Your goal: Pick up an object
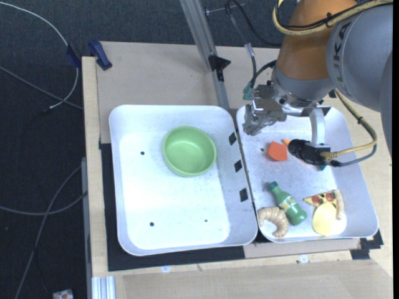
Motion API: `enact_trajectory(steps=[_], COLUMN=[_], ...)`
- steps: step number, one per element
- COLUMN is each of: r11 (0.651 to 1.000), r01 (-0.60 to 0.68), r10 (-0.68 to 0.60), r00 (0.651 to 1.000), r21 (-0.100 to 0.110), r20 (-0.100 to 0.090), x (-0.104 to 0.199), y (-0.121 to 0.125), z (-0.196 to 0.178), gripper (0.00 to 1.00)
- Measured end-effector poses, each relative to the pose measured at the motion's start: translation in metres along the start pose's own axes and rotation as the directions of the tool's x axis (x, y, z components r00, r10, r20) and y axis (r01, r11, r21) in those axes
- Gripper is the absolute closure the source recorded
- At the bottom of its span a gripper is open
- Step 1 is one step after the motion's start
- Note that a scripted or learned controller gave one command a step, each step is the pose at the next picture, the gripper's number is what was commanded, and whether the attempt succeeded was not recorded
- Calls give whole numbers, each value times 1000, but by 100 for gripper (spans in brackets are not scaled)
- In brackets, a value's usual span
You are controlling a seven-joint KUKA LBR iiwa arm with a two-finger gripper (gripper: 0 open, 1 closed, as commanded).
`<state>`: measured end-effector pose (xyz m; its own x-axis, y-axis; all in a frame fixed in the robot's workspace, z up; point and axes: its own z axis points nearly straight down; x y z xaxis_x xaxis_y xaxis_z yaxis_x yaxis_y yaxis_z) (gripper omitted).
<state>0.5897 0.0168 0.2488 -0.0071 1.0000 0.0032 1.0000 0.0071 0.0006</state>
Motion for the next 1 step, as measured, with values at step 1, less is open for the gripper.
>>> enact_trajectory(steps=[1], r11=[1000], r01=[-1], r10=[1], r00=[1000], r21=[6], r20=[0], x=[58], y=[4], z=[15], gripper=[100])
